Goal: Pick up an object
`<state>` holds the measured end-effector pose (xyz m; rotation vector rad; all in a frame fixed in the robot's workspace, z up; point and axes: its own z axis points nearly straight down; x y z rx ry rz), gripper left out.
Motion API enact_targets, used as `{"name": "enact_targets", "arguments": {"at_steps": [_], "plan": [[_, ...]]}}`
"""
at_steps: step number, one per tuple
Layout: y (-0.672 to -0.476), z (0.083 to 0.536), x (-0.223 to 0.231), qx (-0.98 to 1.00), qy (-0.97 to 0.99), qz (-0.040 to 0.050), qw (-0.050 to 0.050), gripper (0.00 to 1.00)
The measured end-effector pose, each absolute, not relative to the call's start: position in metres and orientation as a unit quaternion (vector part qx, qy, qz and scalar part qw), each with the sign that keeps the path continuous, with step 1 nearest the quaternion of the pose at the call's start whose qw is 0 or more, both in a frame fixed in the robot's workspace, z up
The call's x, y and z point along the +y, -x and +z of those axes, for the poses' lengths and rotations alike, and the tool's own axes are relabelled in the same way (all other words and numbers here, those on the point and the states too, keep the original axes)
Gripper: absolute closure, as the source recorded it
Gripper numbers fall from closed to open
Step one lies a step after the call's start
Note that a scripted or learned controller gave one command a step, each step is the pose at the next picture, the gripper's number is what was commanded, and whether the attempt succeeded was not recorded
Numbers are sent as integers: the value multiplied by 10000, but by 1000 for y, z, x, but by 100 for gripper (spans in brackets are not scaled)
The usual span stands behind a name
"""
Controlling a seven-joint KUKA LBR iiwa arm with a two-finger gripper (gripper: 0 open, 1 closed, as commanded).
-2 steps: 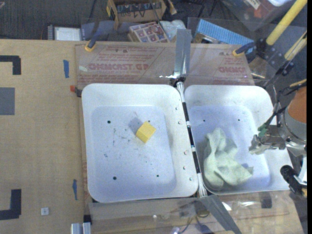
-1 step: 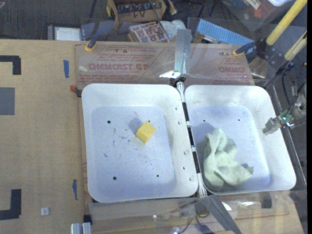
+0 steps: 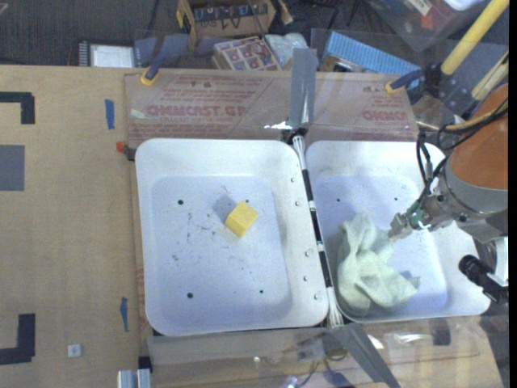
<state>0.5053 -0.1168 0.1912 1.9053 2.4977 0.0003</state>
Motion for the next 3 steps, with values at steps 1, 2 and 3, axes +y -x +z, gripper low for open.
{"name": "enact_targets", "arguments": {"at_steps": [1,2,3], "plan": [[-492,291,-139,9091,-4165,2,33,100],[-480,402,-168,9511,-3088,-2,32,100],[-549,433,-194,9061,-4230,2,39,100]]}}
